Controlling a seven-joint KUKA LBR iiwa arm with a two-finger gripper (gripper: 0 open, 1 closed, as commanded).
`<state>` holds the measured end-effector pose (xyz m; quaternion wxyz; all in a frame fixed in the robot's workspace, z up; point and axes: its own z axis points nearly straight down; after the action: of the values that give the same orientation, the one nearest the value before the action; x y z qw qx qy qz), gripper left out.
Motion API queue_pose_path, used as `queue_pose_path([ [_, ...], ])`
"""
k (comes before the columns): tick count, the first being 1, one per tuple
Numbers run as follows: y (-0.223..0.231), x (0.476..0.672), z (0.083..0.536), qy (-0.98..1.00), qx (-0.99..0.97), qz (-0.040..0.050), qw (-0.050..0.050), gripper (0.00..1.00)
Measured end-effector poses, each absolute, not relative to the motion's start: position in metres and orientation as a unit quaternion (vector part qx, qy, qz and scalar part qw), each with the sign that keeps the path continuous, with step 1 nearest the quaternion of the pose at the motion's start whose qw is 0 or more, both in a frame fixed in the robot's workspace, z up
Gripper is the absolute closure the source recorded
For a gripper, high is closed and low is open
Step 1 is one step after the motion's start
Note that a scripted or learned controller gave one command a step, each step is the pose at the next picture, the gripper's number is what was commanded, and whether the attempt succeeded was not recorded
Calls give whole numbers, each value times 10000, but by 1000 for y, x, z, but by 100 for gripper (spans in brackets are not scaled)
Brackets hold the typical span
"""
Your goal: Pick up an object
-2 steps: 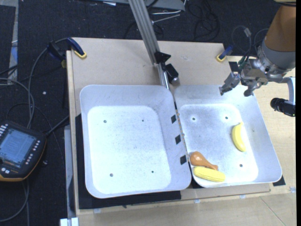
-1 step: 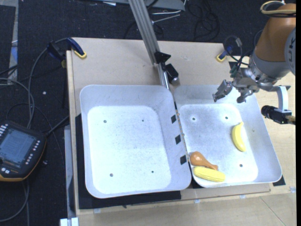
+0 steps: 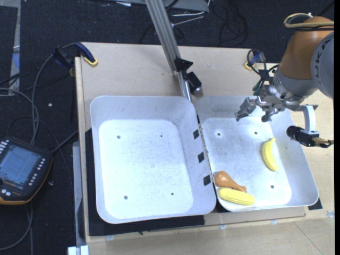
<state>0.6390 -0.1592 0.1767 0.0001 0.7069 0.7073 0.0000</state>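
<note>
Dark carpet strewn with cables surrounds the tan desk [image 3: 133,70], which carries two shallow white bins side by side. At 9 o'clock lies the left bin [image 3: 101,116]; the right bin [image 3: 303,169] sits toward 3 o'clock. Above the right bin's 12 o'clock edge hangs the gripper [image 3: 254,112], its fingers apart with nothing between them. A yellow banana [image 3: 269,155] lies at the bin's 3 o'clock side. At its 7 o'clock corner, an orange pear-shaped piece [image 3: 228,180] touches a second yellow banana [image 3: 236,196].
</note>
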Motion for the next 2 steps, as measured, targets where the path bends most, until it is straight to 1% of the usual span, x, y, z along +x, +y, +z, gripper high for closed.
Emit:
queue_pose_path([
  [1, -163, 636, 136, 7072, 7071, 0, 0, 0],
  [2, -163, 636, 145, 7073, 7070, 0, 2, 100],
])
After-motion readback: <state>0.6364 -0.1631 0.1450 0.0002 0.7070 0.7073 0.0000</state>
